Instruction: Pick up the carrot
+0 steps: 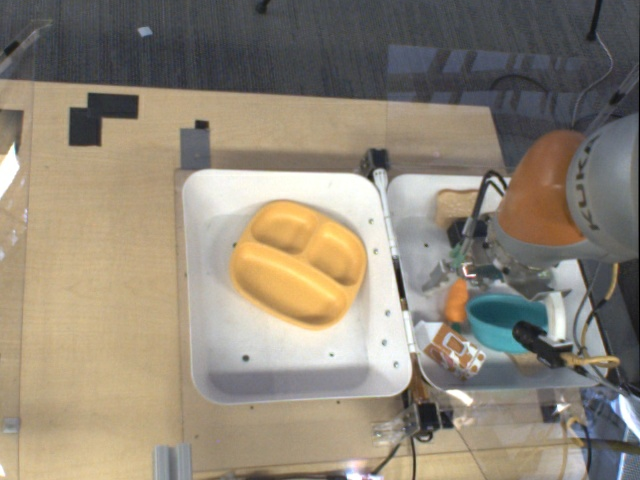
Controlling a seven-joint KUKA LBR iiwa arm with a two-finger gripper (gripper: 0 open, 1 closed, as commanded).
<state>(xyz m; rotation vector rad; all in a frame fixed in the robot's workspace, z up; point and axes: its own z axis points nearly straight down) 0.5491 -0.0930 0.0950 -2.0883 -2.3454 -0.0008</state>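
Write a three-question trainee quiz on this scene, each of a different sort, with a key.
1. True or false: the yellow tray lies in the right bin.
2. Which thing touches the carrot on its right side in the camera view? A) teal bowl B) yellow tray C) snack packet
3. Fill in: the gripper is just ___ the carrot.

Key: 1. False, it lies in the left bin. 2. A. 3. above.
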